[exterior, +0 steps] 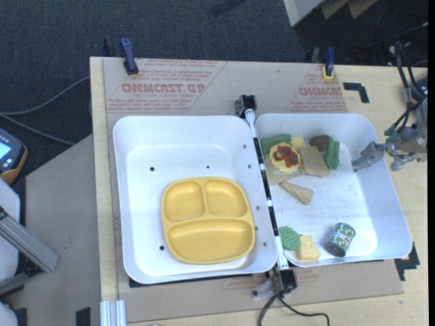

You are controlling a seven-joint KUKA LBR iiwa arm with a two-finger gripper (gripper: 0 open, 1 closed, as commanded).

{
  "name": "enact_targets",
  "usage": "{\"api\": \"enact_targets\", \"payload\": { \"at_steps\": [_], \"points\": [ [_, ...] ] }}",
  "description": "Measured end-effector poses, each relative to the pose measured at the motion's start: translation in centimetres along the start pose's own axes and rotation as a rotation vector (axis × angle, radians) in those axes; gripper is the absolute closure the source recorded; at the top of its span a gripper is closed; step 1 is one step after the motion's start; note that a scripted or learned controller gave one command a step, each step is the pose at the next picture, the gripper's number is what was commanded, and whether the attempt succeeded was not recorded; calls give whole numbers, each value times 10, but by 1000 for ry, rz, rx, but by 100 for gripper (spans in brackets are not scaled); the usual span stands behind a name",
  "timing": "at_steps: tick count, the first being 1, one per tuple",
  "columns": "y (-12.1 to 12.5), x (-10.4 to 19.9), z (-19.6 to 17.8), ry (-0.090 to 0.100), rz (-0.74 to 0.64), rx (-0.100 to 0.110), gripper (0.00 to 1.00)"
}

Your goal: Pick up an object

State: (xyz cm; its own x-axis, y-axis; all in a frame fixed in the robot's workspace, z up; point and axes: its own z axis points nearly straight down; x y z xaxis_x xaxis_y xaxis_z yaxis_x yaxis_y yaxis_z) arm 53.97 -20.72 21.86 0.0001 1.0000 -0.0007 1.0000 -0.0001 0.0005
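- The table (170,87) carries two shallow white bins side by side; the left bin (136,155) holds a yellow divided plate (206,219) lying flat toward its 5 o'clock corner.
- The right bin (380,202) holds a cluster of toy food at its 11 o'clock corner: a pizza slice (285,157) with red topping, a green piece (274,143) just beside it, a tan flat piece (315,161), a brown piece (320,142) and a green pod (332,154).
- A pale wedge (297,192) lies alone near the bin's left wall, at about 9 o'clock.
- Along the 6 o'clock wall sit a green leafy piece (290,237) touching a yellow block (308,248), with a small can (340,239) near them.
- The gripper (370,156) hangs at the bin's 2 o'clock edge, apart from every object; whether its fingers are spread or closed cannot be told, and nothing shows between them.
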Motion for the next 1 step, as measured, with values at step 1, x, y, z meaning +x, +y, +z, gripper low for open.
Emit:
{"api": "enact_targets", "payload": {
  "at_steps": [1],
  "points": [
    [56, 60, 120, -2, 1, -8, 0]
  ]
}}
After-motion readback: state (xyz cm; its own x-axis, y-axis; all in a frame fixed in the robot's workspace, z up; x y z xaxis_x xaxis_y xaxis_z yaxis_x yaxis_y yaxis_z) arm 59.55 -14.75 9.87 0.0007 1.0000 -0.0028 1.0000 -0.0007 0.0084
